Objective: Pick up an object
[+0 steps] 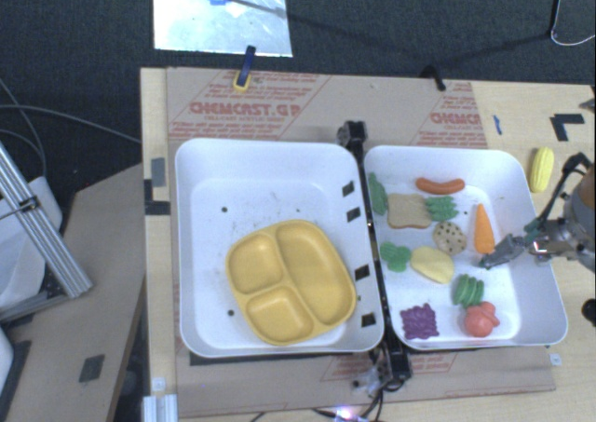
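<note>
Gripper (495, 256): you will find it low over the right bin's (540, 318) right side; whether its pincer is wide or narrow, you cannot tell
Carrot (483, 229): just left of it; tomato (480, 319) below
Open floor: lower right corner
Left bin (200, 224): yellow tray (291, 280)

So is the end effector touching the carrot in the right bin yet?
Apart. The camera view shows white bin floor between the end effector and the carrot, which lies just up and left of its tip in the right bin.
</note>
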You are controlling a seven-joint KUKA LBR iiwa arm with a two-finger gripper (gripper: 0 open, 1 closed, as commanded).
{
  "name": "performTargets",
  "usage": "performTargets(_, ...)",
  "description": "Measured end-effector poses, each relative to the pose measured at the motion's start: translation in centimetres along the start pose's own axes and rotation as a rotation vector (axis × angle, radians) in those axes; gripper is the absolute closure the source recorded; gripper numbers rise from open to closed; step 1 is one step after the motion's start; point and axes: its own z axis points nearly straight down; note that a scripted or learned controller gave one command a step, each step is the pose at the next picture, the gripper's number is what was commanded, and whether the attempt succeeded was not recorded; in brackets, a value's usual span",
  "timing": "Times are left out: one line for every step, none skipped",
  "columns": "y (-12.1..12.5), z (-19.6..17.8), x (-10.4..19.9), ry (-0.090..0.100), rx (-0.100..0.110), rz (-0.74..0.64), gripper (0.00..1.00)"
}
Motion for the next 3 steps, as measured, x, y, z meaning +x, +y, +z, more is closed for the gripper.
performTargets(0.0,8.7,0.3,0.007,0.002,0.002,0.00)
performTargets(0.3,7.0,0.2,0.006,-0.005,0.000,1.00)
performTargets(-0.2,8.7,2.3,0.006,0.009,-0.005,1.00)
